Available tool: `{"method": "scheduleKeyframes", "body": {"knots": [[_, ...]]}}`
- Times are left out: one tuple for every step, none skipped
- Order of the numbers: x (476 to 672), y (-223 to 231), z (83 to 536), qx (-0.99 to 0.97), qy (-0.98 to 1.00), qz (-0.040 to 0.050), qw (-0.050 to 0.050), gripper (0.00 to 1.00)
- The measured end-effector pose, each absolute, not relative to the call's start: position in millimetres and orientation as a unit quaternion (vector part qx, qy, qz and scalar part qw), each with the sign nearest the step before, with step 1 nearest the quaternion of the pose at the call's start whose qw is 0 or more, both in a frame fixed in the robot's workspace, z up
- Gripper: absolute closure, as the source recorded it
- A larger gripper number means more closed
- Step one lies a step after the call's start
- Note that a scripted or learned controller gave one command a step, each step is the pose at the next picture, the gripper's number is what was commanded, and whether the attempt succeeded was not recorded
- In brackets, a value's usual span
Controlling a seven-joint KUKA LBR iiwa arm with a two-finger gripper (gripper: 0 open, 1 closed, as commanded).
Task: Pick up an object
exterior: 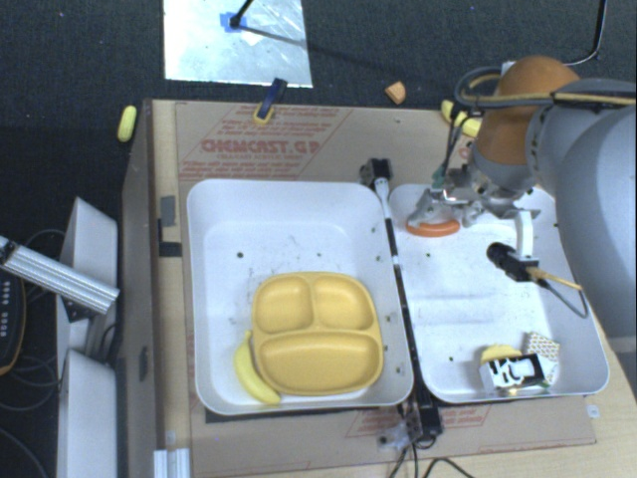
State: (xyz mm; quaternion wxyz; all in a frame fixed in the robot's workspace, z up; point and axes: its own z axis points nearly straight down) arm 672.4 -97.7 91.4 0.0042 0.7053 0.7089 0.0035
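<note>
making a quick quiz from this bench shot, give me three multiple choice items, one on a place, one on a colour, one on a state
1. Where does the yellow divided plate lie?
A. in the left bin
B. in the right bin
C. on the dark floor

2. What colour is the flat ring under the end effector?
A. blue
B. orange
C. green

3. How does the banana sit relative to the plate?
A. on top of it, in a compartment
B. in the other bin, far from it
C. beside its lower left edge, on the bin floor

Answers:
1. A, the plate rests in the left bin, in its lower half.
2. B, the ring at the upper left of the right bin is orange.
3. C, the banana curves along the plate's lower left rim, off the plate itself.
</note>
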Motion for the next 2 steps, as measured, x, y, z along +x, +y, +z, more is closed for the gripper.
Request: {"method": "scheduleKeyframes", "body": {"knots": [[674.2, -98.3, 103.1, 0.705, 0.71, 0.0055, 0.008, 1.0], [675.1, -98.4, 114.2, 0.704, 0.71, 0.0065, 0.009, 1.0]]}}
